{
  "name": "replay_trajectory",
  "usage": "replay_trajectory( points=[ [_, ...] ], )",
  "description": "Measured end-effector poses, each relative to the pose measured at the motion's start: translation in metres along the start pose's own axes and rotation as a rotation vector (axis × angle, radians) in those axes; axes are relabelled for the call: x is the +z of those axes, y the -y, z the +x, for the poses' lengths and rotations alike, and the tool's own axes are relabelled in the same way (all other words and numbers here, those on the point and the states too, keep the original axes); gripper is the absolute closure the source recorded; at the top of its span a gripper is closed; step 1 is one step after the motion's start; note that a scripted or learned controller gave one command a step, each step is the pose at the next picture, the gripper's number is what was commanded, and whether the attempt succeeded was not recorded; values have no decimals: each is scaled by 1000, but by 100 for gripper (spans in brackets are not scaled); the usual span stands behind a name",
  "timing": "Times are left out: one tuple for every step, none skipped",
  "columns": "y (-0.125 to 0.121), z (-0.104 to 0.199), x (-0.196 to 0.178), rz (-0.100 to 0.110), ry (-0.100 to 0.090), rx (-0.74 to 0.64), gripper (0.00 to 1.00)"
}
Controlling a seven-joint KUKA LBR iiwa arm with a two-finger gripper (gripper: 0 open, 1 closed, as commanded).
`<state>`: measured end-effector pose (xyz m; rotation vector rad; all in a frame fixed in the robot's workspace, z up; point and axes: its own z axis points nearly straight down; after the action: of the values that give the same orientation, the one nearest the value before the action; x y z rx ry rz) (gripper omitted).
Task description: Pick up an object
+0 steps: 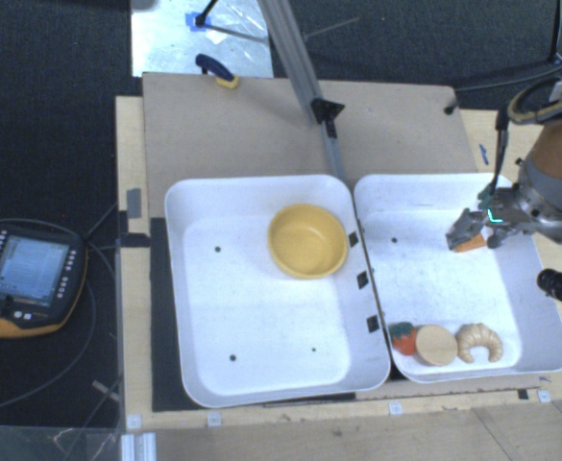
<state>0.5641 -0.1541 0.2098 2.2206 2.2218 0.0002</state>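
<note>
Over the shallow white right-hand bin (540,349) on the counter, the grey arm with its orange band (557,161) reaches in from the right, its hand (470,235) low and clamped on a small orange object (471,245) by the bin's upper right.

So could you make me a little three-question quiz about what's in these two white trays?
1. True or false: the yellow bowl sits in the left bin.
2. How many items lie along the right bin's near edge?
3. What colour is the thing at the gripper: A orange, B blue, C green?

Key: 1 true. 2 three: a red-green piece, a tan disc, a croissant. 3 A, the orange object.
</note>
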Motion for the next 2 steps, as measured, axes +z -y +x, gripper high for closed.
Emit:
replay_trajectory(
  points=[
    [0,0,0,0,0,0,0],
    [1,10,56,4,-1,0,0]
  ],
)
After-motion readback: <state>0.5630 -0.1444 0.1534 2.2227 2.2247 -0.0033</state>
